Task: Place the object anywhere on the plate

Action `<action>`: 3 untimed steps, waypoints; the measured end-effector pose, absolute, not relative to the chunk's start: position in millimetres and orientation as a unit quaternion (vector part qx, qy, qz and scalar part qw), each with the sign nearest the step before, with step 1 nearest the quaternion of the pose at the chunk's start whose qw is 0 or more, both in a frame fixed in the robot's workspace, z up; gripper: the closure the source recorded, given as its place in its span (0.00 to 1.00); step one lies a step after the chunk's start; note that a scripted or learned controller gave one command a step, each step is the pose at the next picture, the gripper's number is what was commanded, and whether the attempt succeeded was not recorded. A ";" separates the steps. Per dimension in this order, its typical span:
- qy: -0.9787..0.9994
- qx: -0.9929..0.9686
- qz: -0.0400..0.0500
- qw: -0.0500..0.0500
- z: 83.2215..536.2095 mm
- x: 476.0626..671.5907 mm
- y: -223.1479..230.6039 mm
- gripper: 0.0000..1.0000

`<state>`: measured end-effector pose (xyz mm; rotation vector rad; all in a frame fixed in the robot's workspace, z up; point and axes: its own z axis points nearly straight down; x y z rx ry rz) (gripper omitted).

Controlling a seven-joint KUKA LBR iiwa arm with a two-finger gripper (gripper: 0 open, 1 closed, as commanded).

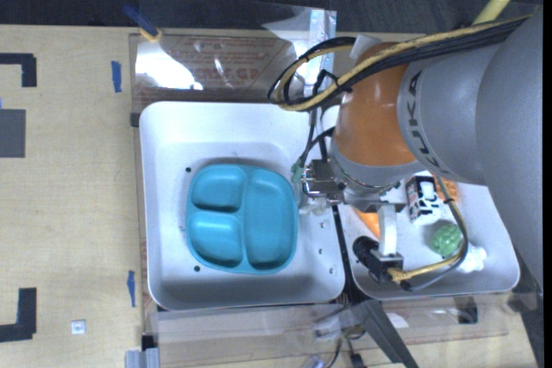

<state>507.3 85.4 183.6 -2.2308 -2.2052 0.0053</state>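
— Starting at the far left, what did we see?

— We saw the pale wooden bench (69,185), well to the left of the claw (321,184). It bore black marks (21,69), and there were bits of blue tape (116,75) along the edge nearest the bins.

— And closer to the claw?

— The left white bin (164,142) lay to the claw's left. In it we found the blue plate (241,215), with three compartments, lying flat on the bin's floor. Its right rim came just beside the claw, though we could not tell whether the two touched.

— What of the claw itself?

— We saw it at the seam between the two bins, under the grey arm (509,116) with its orange band (375,121). The wrist hid it from above, so we could not tell whether it was apart, together or clamped on anything.

— Where was the object, then?

— To the claw's right, in the right bin (496,224). We counted an orange piece (369,221) nearest the claw and a white thing with black print (423,196) further right. Past those lay a green ball (444,239), with a white piece (476,256) just beyond it. We could not say which of them the task meant. All four lay on the far side of the claw from the plate.
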 end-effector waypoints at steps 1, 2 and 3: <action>-0.757 -0.654 0.001 0.002 183.9 479.0 46.1 1.00; -0.842 -0.539 0.001 0.001 184.3 479.5 -18.9 1.00; -0.827 -0.563 -0.001 0.000 183.9 499.0 54.9 1.00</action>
